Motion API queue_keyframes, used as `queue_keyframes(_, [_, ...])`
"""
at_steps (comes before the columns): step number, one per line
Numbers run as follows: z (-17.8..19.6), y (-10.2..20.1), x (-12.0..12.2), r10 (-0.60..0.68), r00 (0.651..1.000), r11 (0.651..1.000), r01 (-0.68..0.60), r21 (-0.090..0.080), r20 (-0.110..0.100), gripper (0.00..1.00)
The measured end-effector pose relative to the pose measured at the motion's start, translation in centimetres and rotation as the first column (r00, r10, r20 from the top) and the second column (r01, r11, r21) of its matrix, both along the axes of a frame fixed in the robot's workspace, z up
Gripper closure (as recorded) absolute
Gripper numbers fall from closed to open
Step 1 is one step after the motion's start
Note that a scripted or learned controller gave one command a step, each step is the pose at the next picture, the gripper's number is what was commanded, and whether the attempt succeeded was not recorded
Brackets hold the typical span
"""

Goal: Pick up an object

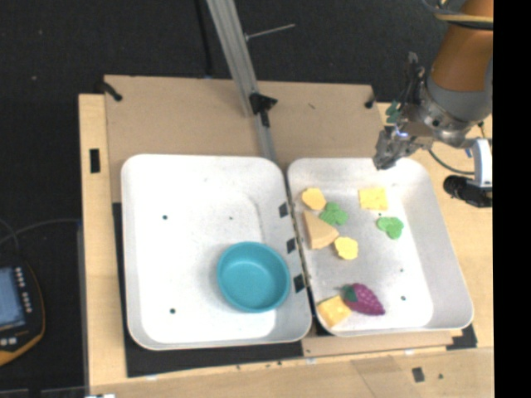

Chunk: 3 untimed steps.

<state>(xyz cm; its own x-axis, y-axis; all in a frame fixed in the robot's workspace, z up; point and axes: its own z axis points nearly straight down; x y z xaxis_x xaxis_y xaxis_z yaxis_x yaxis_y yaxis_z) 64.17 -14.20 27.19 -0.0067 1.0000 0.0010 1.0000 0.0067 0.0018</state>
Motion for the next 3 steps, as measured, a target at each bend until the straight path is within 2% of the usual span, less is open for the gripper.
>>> queue_keyframes(2, [0.7, 9.5, 1.0, -0.001, 1.0, 1.0, 0.001, -0.001, 0.001, 1.0])
queue_keyframes(3, [-0.8, 14.4, 0.8, -0.004, 1.0, 1.0, 0.004, -0.001, -0.002, 1.0])
